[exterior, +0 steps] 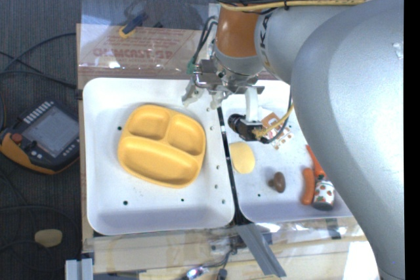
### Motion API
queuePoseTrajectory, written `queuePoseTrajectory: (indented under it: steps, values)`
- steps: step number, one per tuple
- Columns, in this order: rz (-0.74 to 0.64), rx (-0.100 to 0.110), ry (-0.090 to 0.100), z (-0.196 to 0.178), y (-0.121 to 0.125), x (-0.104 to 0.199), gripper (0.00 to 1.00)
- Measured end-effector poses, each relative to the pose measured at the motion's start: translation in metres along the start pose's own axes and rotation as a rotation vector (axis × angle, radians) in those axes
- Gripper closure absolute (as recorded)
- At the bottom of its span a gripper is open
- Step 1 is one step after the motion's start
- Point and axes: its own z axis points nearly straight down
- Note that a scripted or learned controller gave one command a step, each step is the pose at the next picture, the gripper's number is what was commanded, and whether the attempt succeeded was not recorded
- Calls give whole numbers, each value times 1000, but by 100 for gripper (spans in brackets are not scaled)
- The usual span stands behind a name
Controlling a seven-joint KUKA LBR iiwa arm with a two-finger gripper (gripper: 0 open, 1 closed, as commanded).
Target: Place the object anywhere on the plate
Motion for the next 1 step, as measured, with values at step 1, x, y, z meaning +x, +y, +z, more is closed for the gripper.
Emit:
queuePoseTrajectory:
  steps: [1]
  values:
    - [-1, 0, -1, -8, -75, 48, 100]
